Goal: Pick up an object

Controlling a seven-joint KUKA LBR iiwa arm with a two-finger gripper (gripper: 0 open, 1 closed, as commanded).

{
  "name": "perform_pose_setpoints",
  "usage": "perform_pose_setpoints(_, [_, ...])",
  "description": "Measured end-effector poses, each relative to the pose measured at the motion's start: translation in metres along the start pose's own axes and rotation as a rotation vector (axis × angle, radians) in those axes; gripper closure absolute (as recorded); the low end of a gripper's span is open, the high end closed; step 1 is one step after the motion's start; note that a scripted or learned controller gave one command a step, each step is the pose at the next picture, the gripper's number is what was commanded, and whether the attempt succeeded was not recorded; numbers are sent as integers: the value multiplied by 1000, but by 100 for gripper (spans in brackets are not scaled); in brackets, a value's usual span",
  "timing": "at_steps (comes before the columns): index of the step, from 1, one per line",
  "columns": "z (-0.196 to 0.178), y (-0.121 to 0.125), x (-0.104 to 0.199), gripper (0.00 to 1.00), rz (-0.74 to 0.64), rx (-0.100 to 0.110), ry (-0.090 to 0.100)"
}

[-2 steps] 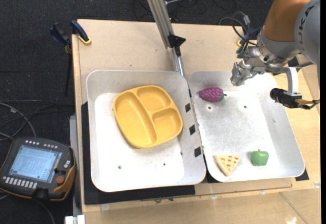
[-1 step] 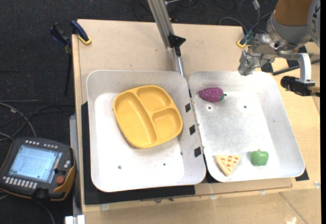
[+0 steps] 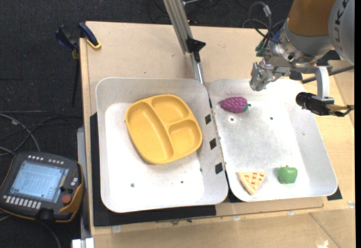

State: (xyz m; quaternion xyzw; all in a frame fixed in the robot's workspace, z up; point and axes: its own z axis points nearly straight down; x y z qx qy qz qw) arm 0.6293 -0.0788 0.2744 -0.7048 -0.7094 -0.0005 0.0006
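- Grapes (image 3: 234, 105), purple, lie in right bin (image 3: 304, 128) near its upper left corner.
- Pizza slice (image 3: 251, 181) and green pepper (image 3: 287, 175) side by side at that bin's near edge.
- Tool (image 3: 258, 80) hangs over bin's far rim, right of grapes, nothing in it.
- Yellow tray (image 3: 163, 127) sits in left bin (image 3: 113, 128).
- Pendant (image 3: 39, 182) left of worktop (image 3: 135, 49).

Purple grapes (image 3: 234, 105), pizza slice (image 3: 251, 181), green pepper (image 3: 287, 174), right bin (image 3: 282, 134)
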Motion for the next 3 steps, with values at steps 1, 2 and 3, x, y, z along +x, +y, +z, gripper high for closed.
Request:
perform_pose_setpoints(1, [18,-19,47,100,0,3,0])
perform_pose_setpoints(2, [13,-44,93,100,-1,2,0])
perform_pose_setpoints(3, [15,-73,141,100,-1,3,0])
